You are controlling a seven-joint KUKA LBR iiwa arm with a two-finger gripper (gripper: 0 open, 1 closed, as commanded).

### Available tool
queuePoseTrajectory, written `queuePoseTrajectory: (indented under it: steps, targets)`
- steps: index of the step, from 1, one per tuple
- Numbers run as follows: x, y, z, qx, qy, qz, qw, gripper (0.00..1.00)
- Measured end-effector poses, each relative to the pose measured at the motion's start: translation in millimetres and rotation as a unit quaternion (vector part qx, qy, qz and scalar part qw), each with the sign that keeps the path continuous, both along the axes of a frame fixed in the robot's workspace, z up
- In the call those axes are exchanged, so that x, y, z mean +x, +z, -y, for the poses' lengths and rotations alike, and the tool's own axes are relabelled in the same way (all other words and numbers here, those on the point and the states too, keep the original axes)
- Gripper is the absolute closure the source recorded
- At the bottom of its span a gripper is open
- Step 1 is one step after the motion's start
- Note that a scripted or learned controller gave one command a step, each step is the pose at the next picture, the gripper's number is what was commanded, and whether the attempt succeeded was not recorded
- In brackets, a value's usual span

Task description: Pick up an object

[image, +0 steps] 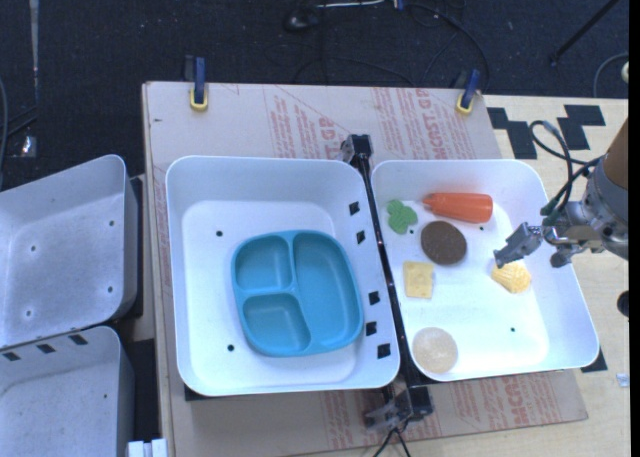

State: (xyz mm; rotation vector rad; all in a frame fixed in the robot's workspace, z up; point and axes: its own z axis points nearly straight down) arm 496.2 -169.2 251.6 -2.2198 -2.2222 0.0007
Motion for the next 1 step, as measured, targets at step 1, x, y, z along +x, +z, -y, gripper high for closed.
queuePoseTrajectory:
  steps: [1]
  targets:
    - [5.5,-61.1,-5.2,0.0007,-0.001,-0.002,1.0000,0.00]
